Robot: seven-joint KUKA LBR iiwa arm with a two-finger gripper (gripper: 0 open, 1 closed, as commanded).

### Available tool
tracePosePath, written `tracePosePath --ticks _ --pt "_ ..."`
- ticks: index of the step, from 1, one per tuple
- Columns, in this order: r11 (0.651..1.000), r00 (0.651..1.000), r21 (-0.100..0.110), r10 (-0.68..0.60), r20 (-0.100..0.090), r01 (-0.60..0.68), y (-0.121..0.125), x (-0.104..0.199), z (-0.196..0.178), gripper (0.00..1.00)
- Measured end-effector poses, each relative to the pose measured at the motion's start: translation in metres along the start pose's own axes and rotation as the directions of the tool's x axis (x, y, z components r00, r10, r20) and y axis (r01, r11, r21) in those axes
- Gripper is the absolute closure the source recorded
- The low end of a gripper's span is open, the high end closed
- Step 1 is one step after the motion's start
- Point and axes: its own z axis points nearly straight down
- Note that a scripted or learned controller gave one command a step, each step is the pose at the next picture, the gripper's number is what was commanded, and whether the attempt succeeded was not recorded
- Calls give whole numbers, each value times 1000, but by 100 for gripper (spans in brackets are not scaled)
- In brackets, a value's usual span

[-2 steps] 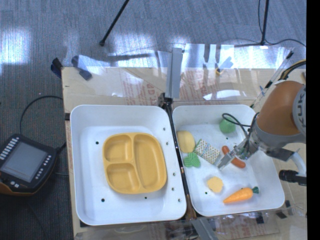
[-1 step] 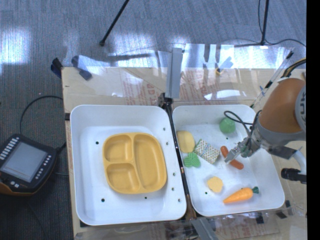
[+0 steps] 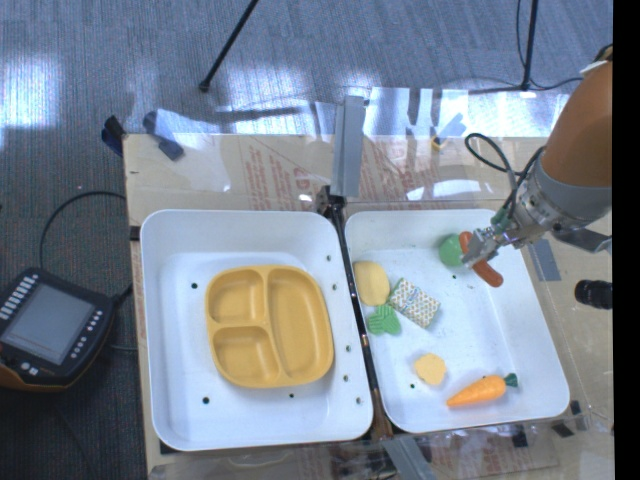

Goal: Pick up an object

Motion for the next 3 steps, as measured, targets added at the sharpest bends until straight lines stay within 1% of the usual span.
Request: tracePosePath --ticks 1,2,3 --pt "1000 1000 8 1 -3 -1 -2 0 4 0" --pt "999 1000 21 -24 -11 24 -7 -44 111 0" --pt "1000 1000 1 -18 0 18 20 19 145 0"
